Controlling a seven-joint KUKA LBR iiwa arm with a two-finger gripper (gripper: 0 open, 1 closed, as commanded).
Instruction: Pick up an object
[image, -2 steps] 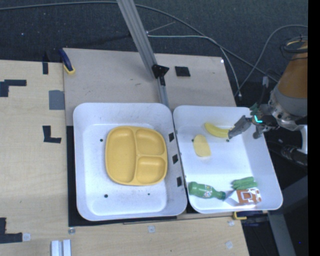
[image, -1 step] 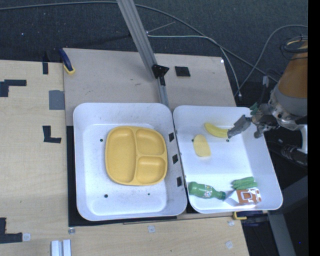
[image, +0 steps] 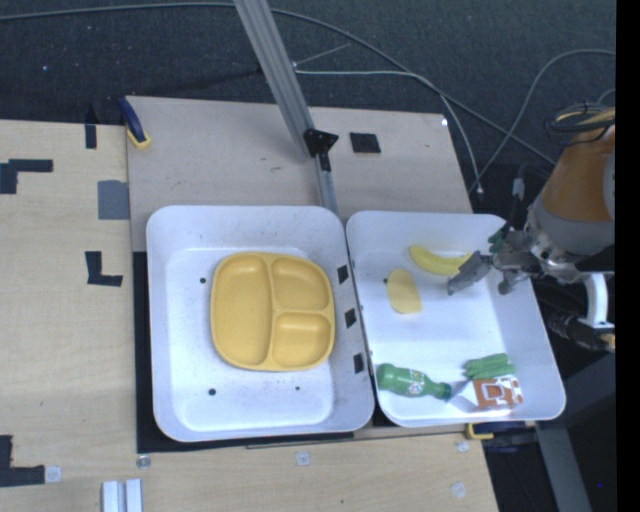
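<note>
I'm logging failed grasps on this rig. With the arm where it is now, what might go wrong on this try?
The claw hangs at the right bin's far right side, close to the banana; the curved fruit could roll or slip away. The yellow lump lies near the banana and might get knocked. The bin's raised rim beside the claw could be struck on the way down.

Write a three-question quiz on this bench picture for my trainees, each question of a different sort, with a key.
1. True or false: the yellow divided tray lies in the right bin.
2. Which thing lies nearest the pincer? A) banana B) green bottle C) orange-and-white carton
3. Fill in: the pale yellow piece lies in the ____ bin.

Key: 1 false, it lies in the left bin; 2 A; 3 right.
</note>
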